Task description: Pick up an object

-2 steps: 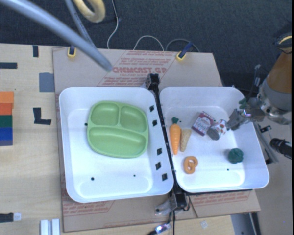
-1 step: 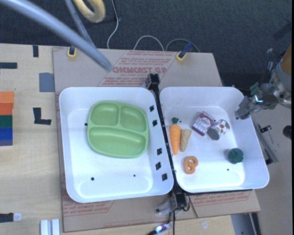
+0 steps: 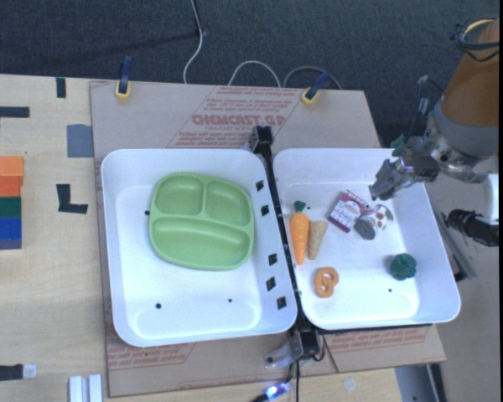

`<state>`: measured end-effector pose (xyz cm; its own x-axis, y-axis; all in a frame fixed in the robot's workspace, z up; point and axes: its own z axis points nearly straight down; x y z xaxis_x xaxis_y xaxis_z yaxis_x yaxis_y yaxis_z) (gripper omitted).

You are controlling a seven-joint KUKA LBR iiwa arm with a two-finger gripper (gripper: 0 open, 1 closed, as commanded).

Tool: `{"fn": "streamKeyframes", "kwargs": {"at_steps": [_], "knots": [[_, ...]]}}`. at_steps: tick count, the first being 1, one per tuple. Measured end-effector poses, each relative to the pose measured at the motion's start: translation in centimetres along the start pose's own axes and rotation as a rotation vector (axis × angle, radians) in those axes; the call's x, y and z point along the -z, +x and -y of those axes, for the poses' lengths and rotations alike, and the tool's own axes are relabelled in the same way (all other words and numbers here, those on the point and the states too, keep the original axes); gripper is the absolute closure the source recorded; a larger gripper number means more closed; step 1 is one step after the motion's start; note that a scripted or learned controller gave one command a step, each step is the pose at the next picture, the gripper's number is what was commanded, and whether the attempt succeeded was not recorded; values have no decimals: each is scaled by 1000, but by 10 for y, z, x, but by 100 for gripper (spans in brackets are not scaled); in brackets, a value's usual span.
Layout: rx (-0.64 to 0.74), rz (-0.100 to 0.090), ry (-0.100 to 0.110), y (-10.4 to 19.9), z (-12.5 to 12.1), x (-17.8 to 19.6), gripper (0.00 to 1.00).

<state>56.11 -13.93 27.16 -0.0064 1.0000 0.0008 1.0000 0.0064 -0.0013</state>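
Right now the arm (image 3: 469, 99) leans in over the far right corner of the right bin (image 3: 427, 308), and its hand (image 3: 391, 180) hangs above the bin's upper right part, just up and to the right of a little cluster of things. From where I stand I cannot tell how the hand is set; it is a dark tangle against the white. Nothing seems to be in it.

The pickable things all lie in that right bin: a red and white packet (image 3: 345, 211) with a small grey lump (image 3: 366, 229) and a round speckled piece (image 3: 380, 217) touching it, a carrot (image 3: 299, 234) beside a pale beige stick (image 3: 317, 237) near the divider, an orange pretzel-like ring (image 3: 325, 281) lower down, and a dark green ball (image 3: 402, 265) off alone toward the right wall. The left bin (image 3: 126, 308) has a green divided plate (image 3: 203, 222) in it.

I would say this is the approach: a target is being lined up, no grasp made yet. The packet cluster is nearest, so the next move probably calls for coming down over one piece there, which is awkward since they touch. The green ball, standing apart, looks the cleaner choice.
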Motion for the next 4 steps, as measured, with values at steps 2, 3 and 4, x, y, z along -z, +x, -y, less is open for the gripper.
{"fn": "streamKeyframes", "kwargs": {"at_steps": [2, 3, 4], "knots": [[-1, 0, 3, 94, -3, -31, 100], [1, 0, 2, 156, -1, -31, 100], [-1, 1, 3, 217, -8, -43, 100]]}}
